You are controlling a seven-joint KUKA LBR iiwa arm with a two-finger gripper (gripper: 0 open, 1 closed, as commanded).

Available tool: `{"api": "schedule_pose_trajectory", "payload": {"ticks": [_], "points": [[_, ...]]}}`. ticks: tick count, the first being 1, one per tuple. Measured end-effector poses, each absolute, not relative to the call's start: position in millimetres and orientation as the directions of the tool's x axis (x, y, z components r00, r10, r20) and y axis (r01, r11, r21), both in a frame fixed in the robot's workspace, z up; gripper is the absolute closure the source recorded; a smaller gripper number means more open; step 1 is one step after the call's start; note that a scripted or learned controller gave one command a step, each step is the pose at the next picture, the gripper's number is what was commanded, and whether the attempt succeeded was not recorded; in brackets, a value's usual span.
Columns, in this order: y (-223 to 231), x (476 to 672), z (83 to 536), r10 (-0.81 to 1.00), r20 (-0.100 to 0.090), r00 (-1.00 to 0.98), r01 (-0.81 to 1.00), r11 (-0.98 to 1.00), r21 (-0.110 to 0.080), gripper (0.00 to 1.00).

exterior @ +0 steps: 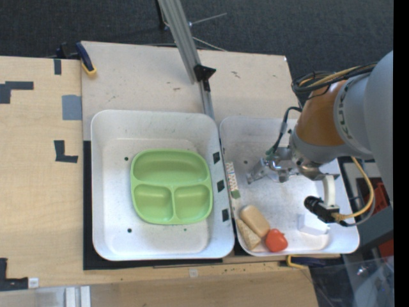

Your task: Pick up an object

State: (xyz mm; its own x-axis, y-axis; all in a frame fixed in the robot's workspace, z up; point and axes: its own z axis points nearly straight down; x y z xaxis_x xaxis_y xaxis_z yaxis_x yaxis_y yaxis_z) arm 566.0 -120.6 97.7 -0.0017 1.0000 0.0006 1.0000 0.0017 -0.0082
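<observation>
Two candidate objects are seen in the near corner of the right bin [255, 130]: a tan bread-roll-like block [253, 226] lying against the bin's left wall, and a small red tomato-like piece [276, 240] just beside it, touching or nearly so. Both are judged light toy food, probably plastic or foam. The tan block is judged stiff enough and somewhat matte, best taken across its short width near the middle. The red piece is rounder and probably slicker, so it could roll or squirt out if pinched off-centre. Access is crowded by the bin wall and by the two pieces sitting together. A small whitish item [305, 224] is made out further right on the bin floor, too faint to name. The gripper [265, 169] is hung over the middle of the right bin, well apart from the food pieces, nothing seen between its fingers; whether they are apart or together cannot be told. A green divided plate [171, 186] is set in the left bin [102, 190].
</observation>
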Motion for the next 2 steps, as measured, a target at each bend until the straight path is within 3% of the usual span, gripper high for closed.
{"api": "schedule_pose_trajectory", "payload": {"ticks": [1,2], "points": [[-120.4,567.4,111.5,1.0,0.0,-0.003,1.0,0.003,-0.004,1.0],[-111.1,572.5,168.6,1.0,-0.001,-0.003,1.0,0.003,0.004,1.0]]}}
